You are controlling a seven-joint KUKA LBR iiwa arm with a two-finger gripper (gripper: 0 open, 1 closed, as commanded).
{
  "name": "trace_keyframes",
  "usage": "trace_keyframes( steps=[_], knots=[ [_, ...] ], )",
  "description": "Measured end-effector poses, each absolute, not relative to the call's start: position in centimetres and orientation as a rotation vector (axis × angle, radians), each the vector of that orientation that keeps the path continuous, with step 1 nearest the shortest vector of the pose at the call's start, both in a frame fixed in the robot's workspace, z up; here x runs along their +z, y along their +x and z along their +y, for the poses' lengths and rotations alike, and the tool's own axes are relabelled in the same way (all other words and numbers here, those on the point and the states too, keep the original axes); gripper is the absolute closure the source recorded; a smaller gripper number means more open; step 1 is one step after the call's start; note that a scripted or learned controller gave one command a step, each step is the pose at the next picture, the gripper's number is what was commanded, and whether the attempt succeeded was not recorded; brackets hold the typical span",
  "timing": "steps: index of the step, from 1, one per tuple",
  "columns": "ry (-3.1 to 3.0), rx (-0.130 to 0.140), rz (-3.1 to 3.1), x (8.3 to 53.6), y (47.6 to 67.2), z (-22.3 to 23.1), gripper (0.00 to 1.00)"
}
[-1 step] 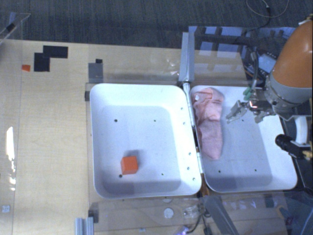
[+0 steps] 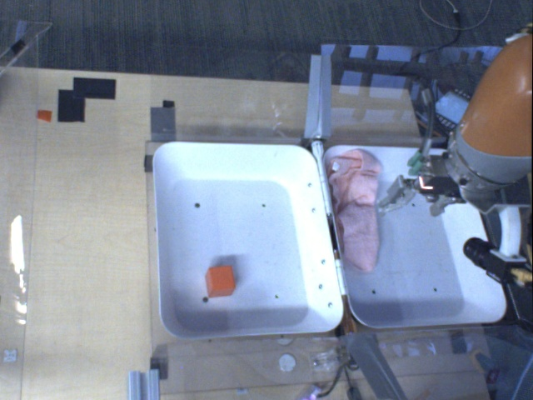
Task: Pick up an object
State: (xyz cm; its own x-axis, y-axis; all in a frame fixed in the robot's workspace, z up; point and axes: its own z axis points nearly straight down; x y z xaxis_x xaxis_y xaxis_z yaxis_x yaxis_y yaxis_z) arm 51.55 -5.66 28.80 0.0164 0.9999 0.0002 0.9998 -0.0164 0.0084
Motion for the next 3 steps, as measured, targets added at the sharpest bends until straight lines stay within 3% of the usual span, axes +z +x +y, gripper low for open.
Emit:
trace_keyframes(
  steps=[2,3],
  knots=[
    [2.009,0.015,2.399,9.7,60.2,-8.5,0.00],
    [2.241,0.019,2.183,9.3,65.4,-8.8,0.00]
  ],
)
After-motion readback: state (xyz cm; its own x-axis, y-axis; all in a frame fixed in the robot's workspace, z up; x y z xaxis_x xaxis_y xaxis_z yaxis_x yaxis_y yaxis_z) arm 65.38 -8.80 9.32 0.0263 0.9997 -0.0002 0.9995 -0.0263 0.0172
